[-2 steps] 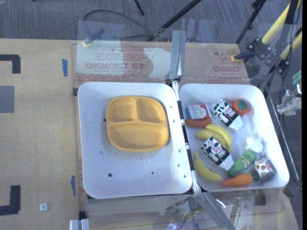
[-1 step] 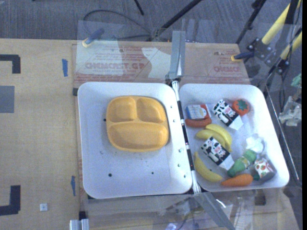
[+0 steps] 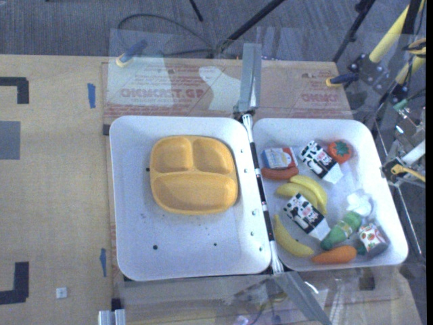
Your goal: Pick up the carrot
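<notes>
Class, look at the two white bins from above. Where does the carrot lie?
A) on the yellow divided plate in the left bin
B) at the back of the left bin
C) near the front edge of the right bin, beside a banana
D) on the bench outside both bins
C: the carrot lies along the front wall of the right bin, just right of a banana.

Arm clear of the bins (image 3: 135,235)

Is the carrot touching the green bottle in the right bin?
Cannot tell. In the camera view the carrot lies right below the green bottle near the bin's front wall, their edges meeting with no gap visible, but overlap from the slanted angle could hide one.
</notes>
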Controlling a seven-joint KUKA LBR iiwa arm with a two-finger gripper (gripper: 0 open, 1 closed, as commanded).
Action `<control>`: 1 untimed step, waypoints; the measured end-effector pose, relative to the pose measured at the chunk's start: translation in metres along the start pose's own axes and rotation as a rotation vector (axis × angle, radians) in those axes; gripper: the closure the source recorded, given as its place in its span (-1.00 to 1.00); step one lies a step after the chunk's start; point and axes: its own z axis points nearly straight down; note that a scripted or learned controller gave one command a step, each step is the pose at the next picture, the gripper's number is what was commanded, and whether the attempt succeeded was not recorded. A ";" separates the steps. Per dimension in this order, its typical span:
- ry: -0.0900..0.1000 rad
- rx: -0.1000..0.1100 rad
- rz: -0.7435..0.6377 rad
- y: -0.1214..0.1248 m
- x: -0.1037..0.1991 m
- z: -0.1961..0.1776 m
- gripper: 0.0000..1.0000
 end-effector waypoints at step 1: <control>0.000 0.001 0.158 -0.012 -0.059 -0.036 1.00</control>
